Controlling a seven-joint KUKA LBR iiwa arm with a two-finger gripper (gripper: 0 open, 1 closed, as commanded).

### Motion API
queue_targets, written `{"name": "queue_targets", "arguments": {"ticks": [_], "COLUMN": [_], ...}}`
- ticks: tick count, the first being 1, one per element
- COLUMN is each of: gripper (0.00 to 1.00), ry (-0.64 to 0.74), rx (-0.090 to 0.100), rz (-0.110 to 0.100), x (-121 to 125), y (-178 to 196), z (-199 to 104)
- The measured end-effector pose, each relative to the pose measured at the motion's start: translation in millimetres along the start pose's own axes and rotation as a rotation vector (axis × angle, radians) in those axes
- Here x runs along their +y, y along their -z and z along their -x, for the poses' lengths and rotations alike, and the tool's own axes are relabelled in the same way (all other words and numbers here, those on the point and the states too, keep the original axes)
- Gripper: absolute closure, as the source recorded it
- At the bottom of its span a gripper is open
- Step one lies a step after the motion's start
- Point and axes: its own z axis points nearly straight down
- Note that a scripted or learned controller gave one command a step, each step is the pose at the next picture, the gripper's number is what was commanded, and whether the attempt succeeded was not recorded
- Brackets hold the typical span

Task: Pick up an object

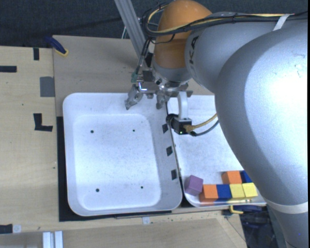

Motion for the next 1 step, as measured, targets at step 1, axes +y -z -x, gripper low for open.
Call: {"name": "queue_targets", "arguments": {"ticks": [1], "gripper": [0.0], "ry": [-0.005], "rx": [-0.003], "rz": [-0.002], "x": [-55.6], "y": [0.1], "z": [-1.3]}}
